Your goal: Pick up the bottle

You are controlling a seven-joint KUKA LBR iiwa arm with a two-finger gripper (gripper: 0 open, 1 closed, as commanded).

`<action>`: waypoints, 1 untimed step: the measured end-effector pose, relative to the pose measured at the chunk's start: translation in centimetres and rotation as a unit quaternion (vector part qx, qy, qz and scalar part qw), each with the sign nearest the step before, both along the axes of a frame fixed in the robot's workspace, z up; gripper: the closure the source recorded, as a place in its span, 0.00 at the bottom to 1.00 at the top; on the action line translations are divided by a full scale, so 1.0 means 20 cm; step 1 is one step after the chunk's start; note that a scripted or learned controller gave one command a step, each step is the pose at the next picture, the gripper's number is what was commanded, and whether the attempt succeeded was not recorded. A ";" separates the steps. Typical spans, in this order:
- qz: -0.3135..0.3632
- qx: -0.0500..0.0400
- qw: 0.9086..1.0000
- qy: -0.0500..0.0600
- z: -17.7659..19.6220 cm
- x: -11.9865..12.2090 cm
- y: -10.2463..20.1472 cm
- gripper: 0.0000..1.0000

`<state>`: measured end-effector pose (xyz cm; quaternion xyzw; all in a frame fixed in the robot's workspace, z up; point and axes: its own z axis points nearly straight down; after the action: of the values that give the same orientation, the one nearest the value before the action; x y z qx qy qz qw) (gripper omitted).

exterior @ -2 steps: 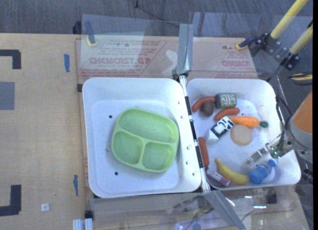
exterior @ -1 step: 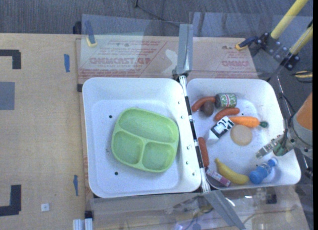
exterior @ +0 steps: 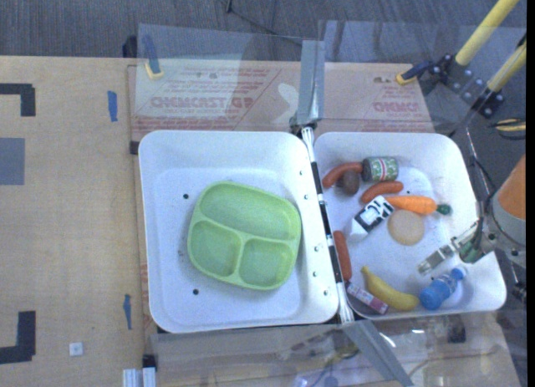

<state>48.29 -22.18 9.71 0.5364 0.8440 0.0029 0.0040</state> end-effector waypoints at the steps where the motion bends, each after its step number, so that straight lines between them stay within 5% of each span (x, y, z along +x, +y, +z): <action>1: 0.014 0.001 1.000 0.003 -0.06 0.25 0.01 0.00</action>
<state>53.19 -21.89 8.58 0.5247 0.8513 0.0023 0.0006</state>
